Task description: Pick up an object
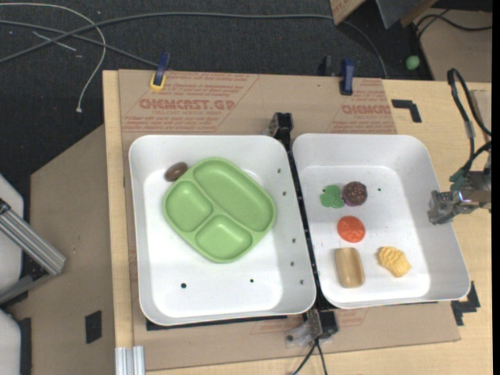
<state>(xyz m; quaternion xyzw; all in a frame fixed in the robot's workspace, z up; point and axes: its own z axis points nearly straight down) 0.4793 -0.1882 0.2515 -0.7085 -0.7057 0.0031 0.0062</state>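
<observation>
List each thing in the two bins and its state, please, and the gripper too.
Green divided plate: flat in left bin.
Brown piece: beside the plate's rim.
Green piece: touching dark round piece.
Red piece: lying apart.
Tan block: lying flat.
Yellow piece: lying apart.
Gripper: at right bin's edge.

Small grey metal claw [447, 205], boxy, dark cables trailing off above it.

A green divided tray [220, 218] and a brown piece [176, 171] lie in the left bin [156, 272]; five small foods [351, 230] sit in the right bin [414, 170].
</observation>
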